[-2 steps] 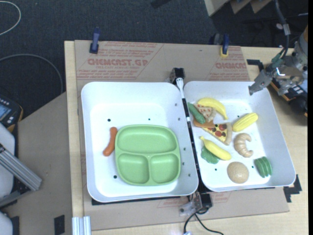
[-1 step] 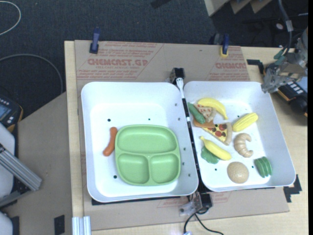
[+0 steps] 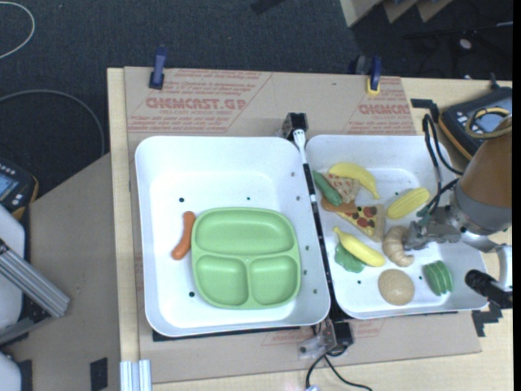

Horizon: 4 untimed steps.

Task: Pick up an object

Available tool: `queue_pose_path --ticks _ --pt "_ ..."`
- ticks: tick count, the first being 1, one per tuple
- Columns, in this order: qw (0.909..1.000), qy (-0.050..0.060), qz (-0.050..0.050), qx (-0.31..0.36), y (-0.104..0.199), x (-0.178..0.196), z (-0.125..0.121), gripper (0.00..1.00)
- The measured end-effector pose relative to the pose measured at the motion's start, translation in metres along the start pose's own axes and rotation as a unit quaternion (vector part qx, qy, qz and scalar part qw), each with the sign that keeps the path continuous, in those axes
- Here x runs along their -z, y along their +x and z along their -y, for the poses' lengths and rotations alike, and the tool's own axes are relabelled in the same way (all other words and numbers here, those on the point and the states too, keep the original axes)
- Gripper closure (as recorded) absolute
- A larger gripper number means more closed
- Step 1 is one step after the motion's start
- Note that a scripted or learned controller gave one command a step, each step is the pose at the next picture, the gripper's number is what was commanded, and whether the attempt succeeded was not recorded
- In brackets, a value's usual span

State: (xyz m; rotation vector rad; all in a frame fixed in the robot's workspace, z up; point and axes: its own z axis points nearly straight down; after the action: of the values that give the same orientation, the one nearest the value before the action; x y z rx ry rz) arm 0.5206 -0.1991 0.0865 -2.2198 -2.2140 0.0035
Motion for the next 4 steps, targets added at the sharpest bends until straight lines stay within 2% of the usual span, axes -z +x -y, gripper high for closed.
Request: queue_pose_path --ticks 1,2,3,4 --pt "1.0000 -0.004 0.002 0.001 0.049 -0.001 0.042 1.00" --pt "1.0000 -0.005 0.002 0.000 0.048 0.008 0.041 1.00" --pt "1.0000 -0.005 0.004 -0.001 -0.028 -0.002 0.018 1.00" --pt "1.0000 -0.002 0.000 0.001 0.005 -0.002 0.043 1.00"
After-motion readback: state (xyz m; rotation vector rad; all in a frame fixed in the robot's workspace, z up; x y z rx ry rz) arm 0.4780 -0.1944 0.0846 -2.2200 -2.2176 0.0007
